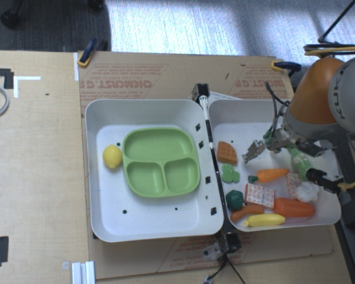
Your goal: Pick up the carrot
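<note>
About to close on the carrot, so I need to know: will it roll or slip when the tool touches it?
The carrot looks like smooth, stiff toy plastic, so it probably won't bend but may slip. Its round, tapered body lies flat on the bin floor, so a nudge could roll or spin it. It seems light.

A grey carpet [183, 16] runs along the top, with a pale patch of light across its middle. A dark chair base [47, 2] with castors stands on it at upper left. Below lies a light wooden bench [32, 176], marked with black tape corners [3, 76] and a white strip. A brown cardboard sheet [160, 76] with red printing lies on it, clipped at its upper corners.
</note>
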Motion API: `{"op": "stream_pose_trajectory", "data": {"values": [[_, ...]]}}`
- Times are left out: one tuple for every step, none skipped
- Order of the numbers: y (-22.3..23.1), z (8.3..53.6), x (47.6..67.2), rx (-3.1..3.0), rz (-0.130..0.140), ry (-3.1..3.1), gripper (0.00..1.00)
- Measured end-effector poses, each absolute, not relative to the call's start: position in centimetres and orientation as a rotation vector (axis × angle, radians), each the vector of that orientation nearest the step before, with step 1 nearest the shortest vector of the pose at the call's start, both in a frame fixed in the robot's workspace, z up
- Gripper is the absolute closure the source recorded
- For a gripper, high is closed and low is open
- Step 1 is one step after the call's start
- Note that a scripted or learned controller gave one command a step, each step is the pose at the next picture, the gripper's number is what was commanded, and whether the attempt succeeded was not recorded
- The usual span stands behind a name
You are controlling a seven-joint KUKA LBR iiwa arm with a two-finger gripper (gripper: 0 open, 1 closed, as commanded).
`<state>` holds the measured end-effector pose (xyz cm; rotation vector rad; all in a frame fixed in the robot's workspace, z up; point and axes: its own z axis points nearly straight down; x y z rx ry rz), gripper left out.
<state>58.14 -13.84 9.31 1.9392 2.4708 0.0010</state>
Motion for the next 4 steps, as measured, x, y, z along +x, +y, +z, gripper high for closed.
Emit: {"op": "stream_pose_trajectory", "data": {"values": [[-14.9,10.9,52.3,1.55,0.001,2.73,0.0],[-12.8,9.3,54.1,1.501,0.002,2.756,0.0],[-12.8,10.3,54.2,1.505,0.003,2.751,1.0],[-7.5,24.3,52.6,1.871,0.002,2.519,1.0]]}}
